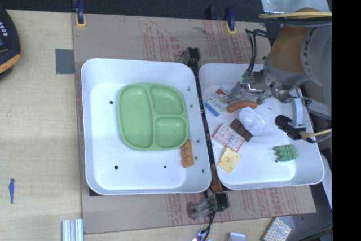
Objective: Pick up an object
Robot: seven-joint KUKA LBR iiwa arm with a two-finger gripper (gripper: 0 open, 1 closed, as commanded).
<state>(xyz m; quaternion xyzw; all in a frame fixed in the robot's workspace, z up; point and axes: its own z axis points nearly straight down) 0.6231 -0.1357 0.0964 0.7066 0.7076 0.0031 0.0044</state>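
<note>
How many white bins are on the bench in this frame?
2. The left bin holds a green divided plate; the right bin holds the small clutter, under the arm, which may hide some items.

The grey arm (pixel 304 51), orange-banded above the wrist, reaches in from the right, its tool (pixel 248 88) pointing leftward.

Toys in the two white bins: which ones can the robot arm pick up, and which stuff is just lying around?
For the job:
gripper
orange toy sausage
yellow cheese wedge
green knobbly toy
white crumpled lump
green divided plastic plate
small brown waffle-like piece

Just lying about:
blue clamps on the cardboard sheet
grey tape patch
</note>
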